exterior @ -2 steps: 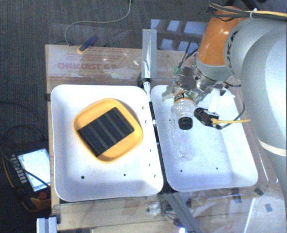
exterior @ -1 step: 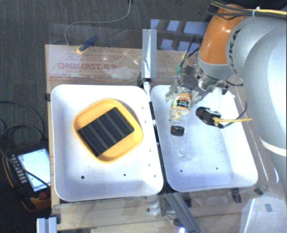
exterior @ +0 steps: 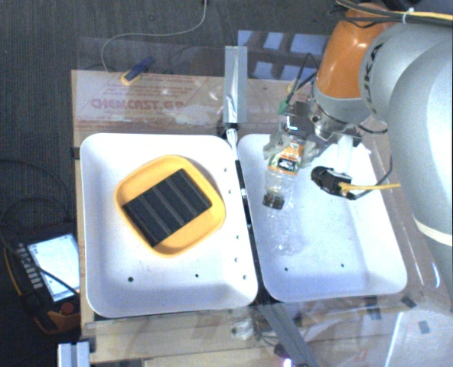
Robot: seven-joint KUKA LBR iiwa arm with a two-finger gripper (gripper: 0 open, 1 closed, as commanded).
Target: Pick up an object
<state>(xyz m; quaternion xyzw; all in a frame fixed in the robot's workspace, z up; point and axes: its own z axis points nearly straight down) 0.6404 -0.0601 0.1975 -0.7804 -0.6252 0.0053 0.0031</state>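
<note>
Camera view: claw (exterior: 297,132) low over right bin (exterior: 364,270) far corner, just at the clear bottle (exterior: 280,176) (likely the pick target); finger state cannot be told. Yellow dish (exterior: 171,203) sits in left bin (exterior: 104,281).

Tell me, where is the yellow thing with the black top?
The yellow thing lies in the middle of the left bin, across the divide from the clear bottle in the right bin.

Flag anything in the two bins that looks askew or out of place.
The yellow dish with the black ridged insert sits turned at an angle in the left bin. A clear plastic bottle lies in the right bin.
</note>
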